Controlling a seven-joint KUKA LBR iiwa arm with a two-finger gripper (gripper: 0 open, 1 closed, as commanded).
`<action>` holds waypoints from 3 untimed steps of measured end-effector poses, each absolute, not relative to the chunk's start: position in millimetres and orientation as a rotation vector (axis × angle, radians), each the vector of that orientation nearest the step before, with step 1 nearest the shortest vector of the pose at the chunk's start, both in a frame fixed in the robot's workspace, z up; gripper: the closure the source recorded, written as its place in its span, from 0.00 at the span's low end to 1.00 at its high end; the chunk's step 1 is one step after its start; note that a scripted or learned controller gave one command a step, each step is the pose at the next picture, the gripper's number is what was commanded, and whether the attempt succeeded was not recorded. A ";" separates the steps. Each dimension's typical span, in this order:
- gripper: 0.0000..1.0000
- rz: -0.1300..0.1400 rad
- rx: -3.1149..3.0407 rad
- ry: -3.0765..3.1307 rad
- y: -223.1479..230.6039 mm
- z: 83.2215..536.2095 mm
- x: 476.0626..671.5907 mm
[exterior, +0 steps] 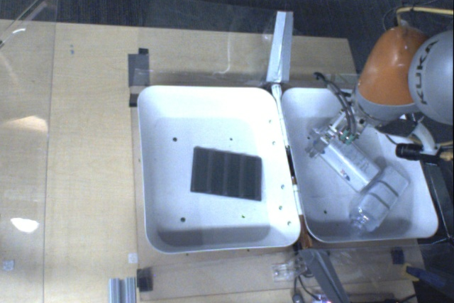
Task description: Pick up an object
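— Tool [317,145] low over right bin [312,223], near its left wall. Open or closed? Cannot tell from this angle.

— Biggest first, then?

— Wooden worktop [85,152], bearing both bins toward its right end. Left bin [152,152], with dark ribbed pad [227,172] lying flat near its middle. Grey arm [408,81], entering over worktop's right edge.

— And something to pick up?

— Clear plastic bottle [376,202], on its side toward right bin's front right corner, apart from tool.
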State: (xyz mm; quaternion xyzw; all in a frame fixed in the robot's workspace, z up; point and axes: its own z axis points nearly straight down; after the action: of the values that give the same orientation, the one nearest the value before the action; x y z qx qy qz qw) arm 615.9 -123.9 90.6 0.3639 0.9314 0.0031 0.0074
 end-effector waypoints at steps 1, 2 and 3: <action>0.00 0.005 1.059 2.946 -108.3 89.6 648.3; 0.00 -0.023 1.070 2.966 -101.9 89.4 658.1; 1.00 -0.019 1.070 2.964 -101.9 101.3 659.3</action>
State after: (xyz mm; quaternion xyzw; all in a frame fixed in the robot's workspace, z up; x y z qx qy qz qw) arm 659.3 -101.9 101.3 0.3396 0.9405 -0.0059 -0.0046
